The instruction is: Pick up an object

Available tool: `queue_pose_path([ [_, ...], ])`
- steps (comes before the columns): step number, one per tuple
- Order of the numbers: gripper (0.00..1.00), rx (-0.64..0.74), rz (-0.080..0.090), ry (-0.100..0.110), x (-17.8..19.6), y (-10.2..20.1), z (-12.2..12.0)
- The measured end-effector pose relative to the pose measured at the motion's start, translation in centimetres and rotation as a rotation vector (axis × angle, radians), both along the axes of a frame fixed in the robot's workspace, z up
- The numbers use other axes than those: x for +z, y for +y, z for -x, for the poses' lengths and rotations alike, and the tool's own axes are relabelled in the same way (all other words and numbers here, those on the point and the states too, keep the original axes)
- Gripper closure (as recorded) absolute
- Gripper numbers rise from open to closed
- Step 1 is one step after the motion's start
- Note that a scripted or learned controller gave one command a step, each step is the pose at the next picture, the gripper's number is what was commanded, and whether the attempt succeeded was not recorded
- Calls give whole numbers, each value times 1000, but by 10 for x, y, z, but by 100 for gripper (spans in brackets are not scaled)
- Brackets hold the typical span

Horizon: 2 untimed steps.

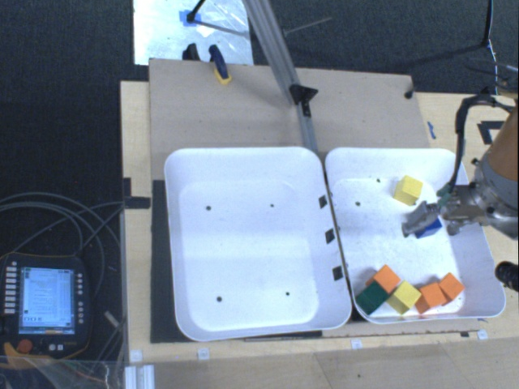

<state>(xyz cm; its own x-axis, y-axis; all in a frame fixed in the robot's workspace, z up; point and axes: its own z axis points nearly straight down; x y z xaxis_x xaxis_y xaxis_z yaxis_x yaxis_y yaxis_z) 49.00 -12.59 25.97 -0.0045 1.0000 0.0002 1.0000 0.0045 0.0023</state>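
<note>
- Two white bins
- Two yellow blocks
- Three orange blocks
- One green block
- One blue block
- One gripper

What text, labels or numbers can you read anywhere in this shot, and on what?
None can be read.
Pendant screen: lines of text, too small and blurred to read.
Blocks, bins and gripper: no markings I can make out.
</note>
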Motion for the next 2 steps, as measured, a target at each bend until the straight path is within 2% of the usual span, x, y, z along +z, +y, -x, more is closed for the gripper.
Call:
queue_pose_path([
  [1,0,-1,0,-1,0,0,0],
  [2,0,-2,-1,5,-59,4,-7],
])
